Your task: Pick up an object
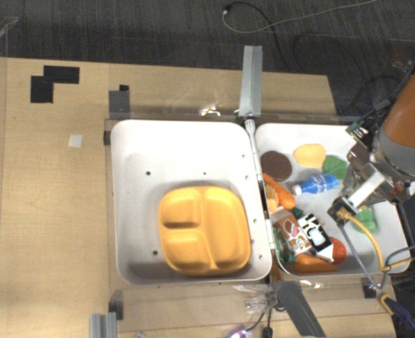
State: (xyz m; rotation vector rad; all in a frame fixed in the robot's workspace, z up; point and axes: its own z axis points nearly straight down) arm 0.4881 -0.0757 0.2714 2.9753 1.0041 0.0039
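The right bin holds several objects. A brown disc and a yellow rounded piece lie at its far side, with a green piece and a blue bottle beside them. An orange carrot rests along the left wall. Near the front lie a printed packet, a black-and-white object, a red piece and an orange piece. My gripper hangs over the bin's right side, above a green object, with nothing visibly held.
The left bin holds a yellow divided plate toward its front right. A metal post stands behind the wall between the bins. The wooden bench stretches to the left.
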